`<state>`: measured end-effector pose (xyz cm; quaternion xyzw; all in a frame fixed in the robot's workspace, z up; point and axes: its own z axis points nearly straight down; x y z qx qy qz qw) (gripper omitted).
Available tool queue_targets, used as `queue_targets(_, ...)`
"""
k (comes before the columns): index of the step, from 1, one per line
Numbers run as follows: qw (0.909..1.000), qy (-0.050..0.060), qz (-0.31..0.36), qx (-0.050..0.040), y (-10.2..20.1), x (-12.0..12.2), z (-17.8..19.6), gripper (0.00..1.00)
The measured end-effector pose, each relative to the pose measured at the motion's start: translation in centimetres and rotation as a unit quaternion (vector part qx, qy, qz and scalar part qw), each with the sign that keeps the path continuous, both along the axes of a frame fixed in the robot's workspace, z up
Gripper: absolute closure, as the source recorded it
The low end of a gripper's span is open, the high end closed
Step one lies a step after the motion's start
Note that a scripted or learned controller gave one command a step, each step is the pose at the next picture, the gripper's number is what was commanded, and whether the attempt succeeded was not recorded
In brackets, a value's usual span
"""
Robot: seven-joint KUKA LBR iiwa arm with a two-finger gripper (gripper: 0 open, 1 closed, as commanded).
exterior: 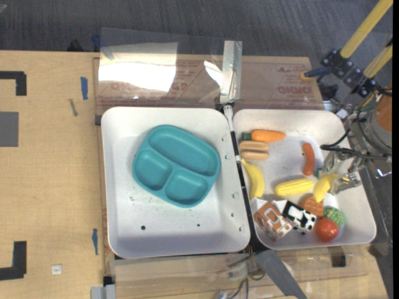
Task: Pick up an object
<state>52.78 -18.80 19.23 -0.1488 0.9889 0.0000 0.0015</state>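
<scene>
The right bin (358, 229) holds several toy foods. There is an orange carrot (267, 136), a hot dog bun (254, 150), a yellow banana (254, 178), a red sausage (308, 158) and a yellow corn cob (294, 186). Near the front lie a brown pretzel-patterned block (272, 218), a black-and-white cow-patterned piece (300, 217) and a red tomato (326, 229). My gripper (340, 170) hangs low over the bin's right side, just above a small yellow piece (323, 187). I see nothing clearly held in it.
The left bin (118, 229) holds a teal divided plate (176, 166). A raised divider (235, 167) separates the two bins. Black cables (355, 145) trail from the arm at the right. Yellow struts (368, 23) stand at the back right. A clear sheet (162, 73) lies behind the bins.
</scene>
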Motion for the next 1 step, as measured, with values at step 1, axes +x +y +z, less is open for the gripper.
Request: queue_targets(1, 0.9994, -0.004, -0.034, 0.0007, 6.61, 1.48, 2.31, 1.00)
